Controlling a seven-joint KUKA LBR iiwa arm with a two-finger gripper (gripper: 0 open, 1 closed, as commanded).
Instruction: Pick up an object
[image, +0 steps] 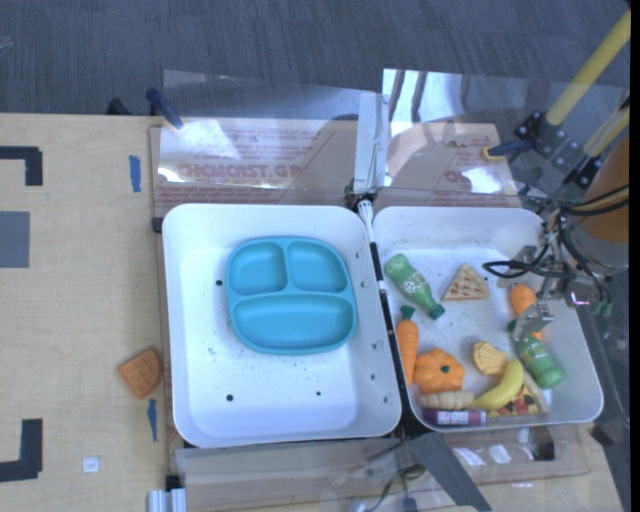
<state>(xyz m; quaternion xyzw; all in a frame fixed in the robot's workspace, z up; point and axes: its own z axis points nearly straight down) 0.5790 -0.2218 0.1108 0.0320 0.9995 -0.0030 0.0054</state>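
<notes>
The right bin (455, 225) holds several toy foods. A green bottle (413, 284) lies at its left, with a waffle wedge (465, 285) beside it. A carrot (408, 345), an orange pumpkin (439, 370), a yellow piece (489, 357) and a banana (503, 385) lie toward the front. My gripper (533, 322) hangs low at the bin's right side, between a small orange piece (522, 298) and a second green bottle (541, 362). It is close above or touching them. Cables hide part of the wrist.
The left bin (190, 330) holds a blue divided plate (290, 295). An orange waffle-like block (141, 371) lies on the wooden bench left of the bins. Clear plastic panels (300, 130) stand behind both bins. A flat packet (455, 415) lies by the right bin's front wall.
</notes>
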